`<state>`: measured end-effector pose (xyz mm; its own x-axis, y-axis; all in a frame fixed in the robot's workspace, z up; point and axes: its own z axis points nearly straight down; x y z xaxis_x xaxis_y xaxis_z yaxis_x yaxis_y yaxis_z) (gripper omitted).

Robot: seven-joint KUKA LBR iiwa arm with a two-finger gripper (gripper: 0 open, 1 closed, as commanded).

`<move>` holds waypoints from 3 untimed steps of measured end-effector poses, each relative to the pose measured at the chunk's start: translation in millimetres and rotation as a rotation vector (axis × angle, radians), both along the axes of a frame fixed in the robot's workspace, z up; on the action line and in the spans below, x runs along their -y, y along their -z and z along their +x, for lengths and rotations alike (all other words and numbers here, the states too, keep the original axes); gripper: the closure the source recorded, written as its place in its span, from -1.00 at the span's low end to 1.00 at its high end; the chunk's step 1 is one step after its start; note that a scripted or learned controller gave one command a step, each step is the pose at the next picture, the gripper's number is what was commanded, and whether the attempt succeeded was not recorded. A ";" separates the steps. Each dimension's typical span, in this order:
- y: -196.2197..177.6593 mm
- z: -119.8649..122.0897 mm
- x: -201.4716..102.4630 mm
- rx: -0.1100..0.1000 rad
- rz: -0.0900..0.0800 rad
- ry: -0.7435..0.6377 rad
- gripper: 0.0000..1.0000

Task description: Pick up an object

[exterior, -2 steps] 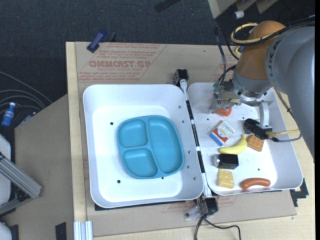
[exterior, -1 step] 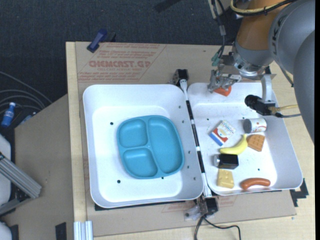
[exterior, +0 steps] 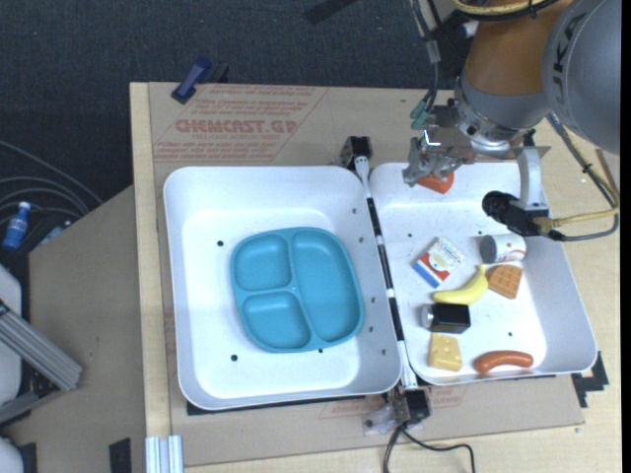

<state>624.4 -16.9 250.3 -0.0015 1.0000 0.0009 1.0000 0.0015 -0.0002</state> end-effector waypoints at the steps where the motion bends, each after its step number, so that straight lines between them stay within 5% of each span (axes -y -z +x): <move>1: -16.3 -79.6 -23.7 -0.003 0.000 0.001 1.00; 2: -11.5 -52.7 -15.5 0.000 -0.001 0.001 1.00; 3: -20.4 -76.9 2.4 -0.003 0.000 0.002 1.00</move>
